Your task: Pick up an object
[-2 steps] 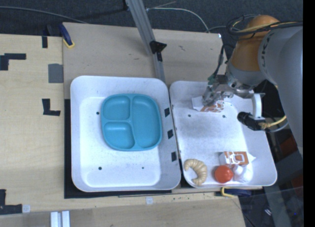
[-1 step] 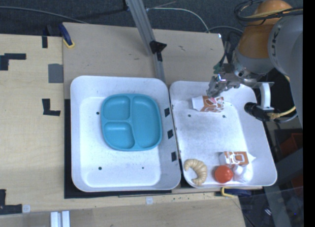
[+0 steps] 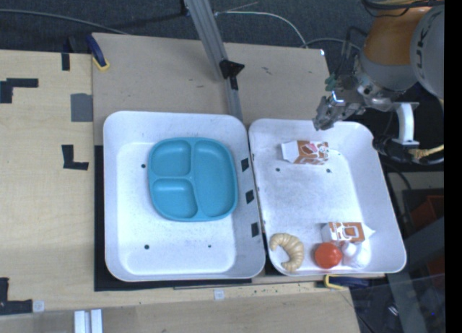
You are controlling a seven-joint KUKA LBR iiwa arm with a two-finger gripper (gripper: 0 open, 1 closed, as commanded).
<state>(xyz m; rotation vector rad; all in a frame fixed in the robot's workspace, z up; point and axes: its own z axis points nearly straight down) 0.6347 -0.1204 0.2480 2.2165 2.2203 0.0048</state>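
**Claw over the far rim of the right bin**

Item 1. My claw (image 3: 326, 116): hangs at the far rim of the right bin (image 3: 361, 180), tips pointing down toward the near-left. I cannot tell how far it is open; the tips are a dark blur against the rim. Nothing shows between them, and I cannot tell whether they touch the rim.

Item 2. Packet (image 3: 304, 152), white with brown print: lies flat just below my claw and slightly to its left, near but apart, on the bin floor.

Item 3. Carton (image 3: 346, 232), white and orange: well apart from my claw, toward the near edge of the same bin, tilted against the near wall.

Item 4. Red ball (image 3: 328, 255): just beside the carton, on its left and nearer side.

Item 5. Croissant (image 3: 288, 249): left of the ball, close by the near wall.

Item 6. Blue tray (image 3: 193, 178), three compartments: in the left bin (image 3: 126, 194), well to my claw's left.

Item 7. Grey rail (image 3: 209, 28): slants down to the seam between the bins, to my claw's left.

Open room: the middle floor of the right bin, between the packet and the near cluster, is bare. The right wall runs straight down below my claw's right side.
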